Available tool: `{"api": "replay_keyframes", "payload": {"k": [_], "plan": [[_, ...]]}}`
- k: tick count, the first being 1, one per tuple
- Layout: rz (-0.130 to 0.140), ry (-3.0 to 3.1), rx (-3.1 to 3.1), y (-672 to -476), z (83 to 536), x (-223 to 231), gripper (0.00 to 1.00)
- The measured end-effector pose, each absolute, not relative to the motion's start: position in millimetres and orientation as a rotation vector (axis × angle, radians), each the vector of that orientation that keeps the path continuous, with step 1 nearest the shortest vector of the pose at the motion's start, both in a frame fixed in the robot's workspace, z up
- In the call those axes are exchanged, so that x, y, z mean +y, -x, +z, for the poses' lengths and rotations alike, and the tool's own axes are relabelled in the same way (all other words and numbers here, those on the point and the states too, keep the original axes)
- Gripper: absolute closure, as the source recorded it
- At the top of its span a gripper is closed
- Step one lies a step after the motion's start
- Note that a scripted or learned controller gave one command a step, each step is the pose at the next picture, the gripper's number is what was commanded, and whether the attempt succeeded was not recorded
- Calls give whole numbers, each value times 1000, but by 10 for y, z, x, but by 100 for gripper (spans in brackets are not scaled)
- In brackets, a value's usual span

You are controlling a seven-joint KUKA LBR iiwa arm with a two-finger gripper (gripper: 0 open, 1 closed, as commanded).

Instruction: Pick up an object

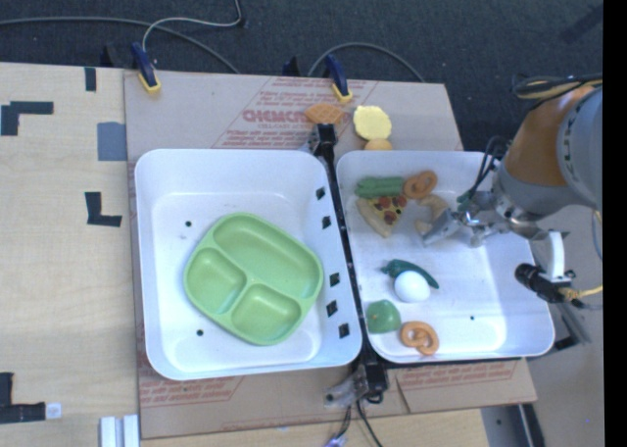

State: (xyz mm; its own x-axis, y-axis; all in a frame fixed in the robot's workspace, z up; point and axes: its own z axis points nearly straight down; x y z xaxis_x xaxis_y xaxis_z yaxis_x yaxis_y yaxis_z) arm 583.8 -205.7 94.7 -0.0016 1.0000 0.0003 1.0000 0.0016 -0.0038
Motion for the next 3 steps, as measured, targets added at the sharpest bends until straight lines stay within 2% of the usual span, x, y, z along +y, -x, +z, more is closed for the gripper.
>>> {"api": "replay_keyframes", "payload": {"k": [1, 2, 3], "plan": [[-4, 2220, -2228, -6497, 866, -1496, 0], [3, 2219, -2228, -6488, 962, -1508, 100], [-2, 2218, -2225, -6069, 1849, -730, 100]]}}
